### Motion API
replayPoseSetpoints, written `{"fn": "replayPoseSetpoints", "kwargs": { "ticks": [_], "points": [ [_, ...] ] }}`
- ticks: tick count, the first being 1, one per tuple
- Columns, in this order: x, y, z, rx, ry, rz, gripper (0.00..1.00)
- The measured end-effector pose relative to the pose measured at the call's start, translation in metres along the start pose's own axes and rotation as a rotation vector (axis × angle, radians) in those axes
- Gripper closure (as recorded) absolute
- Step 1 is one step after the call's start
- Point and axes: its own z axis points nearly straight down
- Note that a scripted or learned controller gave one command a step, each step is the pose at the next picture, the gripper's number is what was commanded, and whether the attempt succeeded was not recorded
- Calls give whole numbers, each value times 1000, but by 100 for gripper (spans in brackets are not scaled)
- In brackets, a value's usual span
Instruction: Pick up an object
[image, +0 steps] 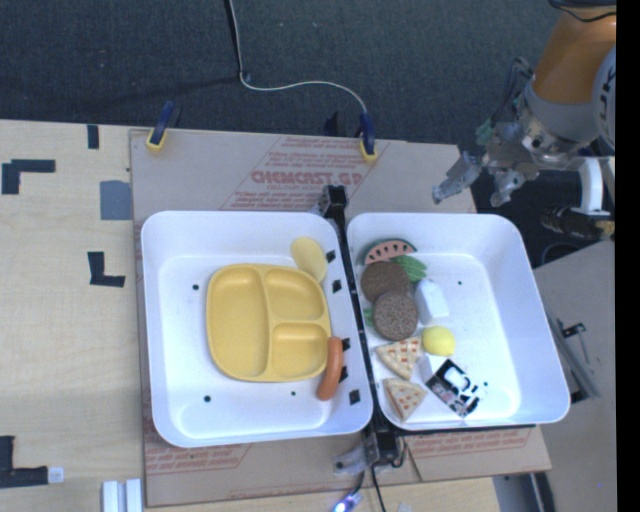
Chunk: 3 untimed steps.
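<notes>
Two bins side by side on the counter. Left bin: yellow tray in the middle, banana and sausage pushed against the divider. Right bin: toy food clustered along its left side, including patties, a lemon and waffle wedges; likely the easiest picks. Gripper hangs beyond the right bin's far rim, carrying nothing; open or closed, can't tell.

Red print "CHEMCAST GP" on brown board behind bins.
</notes>
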Motion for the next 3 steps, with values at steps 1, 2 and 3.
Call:
{"fn": "replayPoseSetpoints", "kwargs": {
  "ticks": [1,2,3],
  "points": [
    [97,7,-171,-17,1,-9,0],
    [91,7,-169,2,-3,-2,100],
    [167,6,-210,-2,0,-3,100]
  ]
}}
